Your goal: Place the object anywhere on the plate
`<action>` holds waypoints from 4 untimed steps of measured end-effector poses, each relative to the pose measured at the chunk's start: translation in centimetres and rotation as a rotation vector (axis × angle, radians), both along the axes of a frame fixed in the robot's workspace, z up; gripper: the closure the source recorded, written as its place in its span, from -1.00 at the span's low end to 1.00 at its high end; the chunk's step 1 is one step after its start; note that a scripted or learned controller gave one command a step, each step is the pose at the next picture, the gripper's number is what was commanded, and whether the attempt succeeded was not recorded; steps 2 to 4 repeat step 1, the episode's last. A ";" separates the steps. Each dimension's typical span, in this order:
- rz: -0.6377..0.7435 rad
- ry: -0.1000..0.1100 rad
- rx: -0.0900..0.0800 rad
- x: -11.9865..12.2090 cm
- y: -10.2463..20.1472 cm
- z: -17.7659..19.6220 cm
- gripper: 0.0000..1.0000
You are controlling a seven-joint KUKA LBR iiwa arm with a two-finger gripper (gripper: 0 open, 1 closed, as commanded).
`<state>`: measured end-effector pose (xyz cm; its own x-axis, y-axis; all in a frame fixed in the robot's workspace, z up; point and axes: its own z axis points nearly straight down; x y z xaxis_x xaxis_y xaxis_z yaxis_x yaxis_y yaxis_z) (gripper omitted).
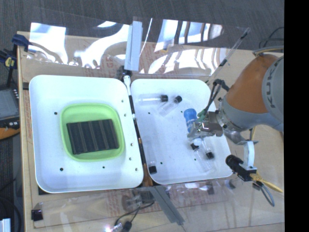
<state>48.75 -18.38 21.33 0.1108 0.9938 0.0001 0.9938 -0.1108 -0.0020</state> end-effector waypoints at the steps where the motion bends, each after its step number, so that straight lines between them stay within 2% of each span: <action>1: 0.000 0.000 0.000 0.0 0.0 0.0 -1.00; 4: 0.000 0.000 0.000 0.0 0.0 0.0 -1.00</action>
